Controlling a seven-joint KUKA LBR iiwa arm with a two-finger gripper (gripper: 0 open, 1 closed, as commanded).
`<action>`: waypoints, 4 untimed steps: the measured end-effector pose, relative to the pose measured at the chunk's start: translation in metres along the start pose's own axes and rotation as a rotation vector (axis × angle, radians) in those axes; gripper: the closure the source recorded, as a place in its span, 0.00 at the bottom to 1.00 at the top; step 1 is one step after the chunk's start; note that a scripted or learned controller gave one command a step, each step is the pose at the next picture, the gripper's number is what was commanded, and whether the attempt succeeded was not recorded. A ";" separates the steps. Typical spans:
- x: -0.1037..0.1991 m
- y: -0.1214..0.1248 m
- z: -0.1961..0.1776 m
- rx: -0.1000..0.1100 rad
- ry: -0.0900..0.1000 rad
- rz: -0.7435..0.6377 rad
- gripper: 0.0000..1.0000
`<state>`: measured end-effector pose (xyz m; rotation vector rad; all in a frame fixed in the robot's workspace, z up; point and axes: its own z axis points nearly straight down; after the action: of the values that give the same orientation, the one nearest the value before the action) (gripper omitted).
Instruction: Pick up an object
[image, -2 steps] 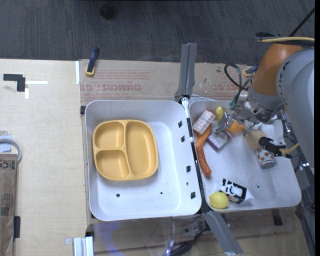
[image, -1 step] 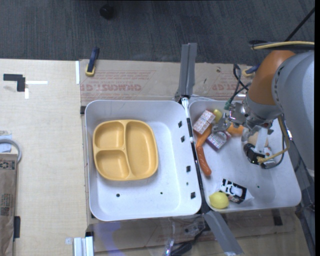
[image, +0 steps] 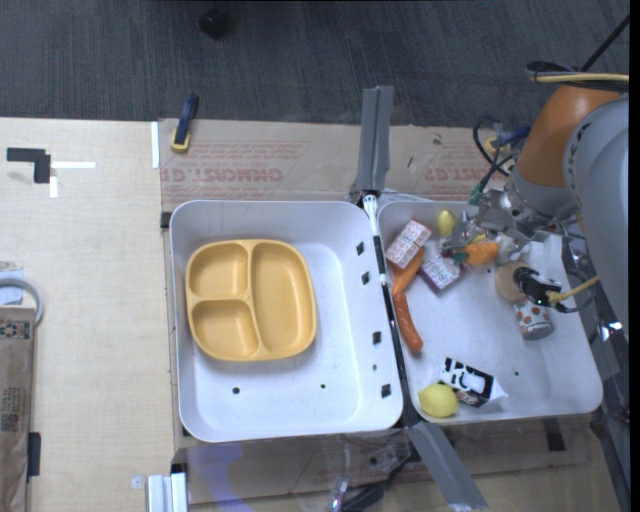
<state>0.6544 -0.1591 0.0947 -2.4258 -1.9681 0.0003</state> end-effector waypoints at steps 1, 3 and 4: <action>-0.041 -0.012 -0.034 -0.014 -0.013 -0.061 0.00; -0.049 0.003 0.006 0.049 -0.006 -0.207 0.00; -0.051 -0.001 0.000 0.063 -0.009 -0.209 1.00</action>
<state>0.6434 -0.2086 0.0939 -2.1755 -2.1798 0.0693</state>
